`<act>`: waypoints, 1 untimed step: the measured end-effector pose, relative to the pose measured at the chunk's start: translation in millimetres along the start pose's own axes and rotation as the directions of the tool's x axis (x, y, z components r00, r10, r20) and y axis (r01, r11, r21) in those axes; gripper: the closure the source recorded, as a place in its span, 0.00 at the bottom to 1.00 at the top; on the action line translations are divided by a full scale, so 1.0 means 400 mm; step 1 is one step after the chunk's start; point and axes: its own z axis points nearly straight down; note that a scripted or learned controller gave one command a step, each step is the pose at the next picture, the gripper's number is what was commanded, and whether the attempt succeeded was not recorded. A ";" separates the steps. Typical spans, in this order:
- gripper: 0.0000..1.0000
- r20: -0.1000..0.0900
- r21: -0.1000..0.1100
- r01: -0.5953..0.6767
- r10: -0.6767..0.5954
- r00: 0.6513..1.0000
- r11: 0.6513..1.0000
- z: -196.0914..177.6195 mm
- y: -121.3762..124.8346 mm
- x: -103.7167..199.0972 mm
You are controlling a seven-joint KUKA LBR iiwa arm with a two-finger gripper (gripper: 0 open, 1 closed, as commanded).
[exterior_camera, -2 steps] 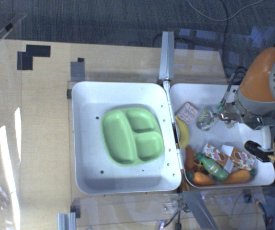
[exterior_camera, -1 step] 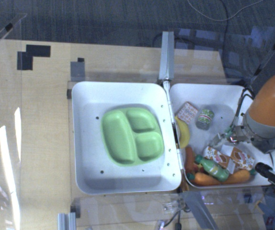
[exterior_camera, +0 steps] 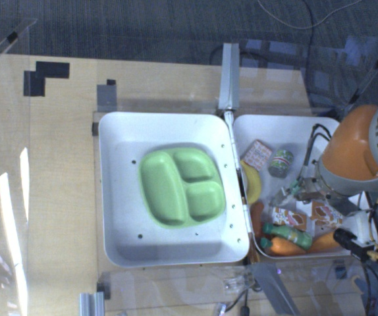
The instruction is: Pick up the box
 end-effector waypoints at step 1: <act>0.00 0.004 -0.007 0.032 -0.032 0.999 0.999 -0.003 -0.047 0.021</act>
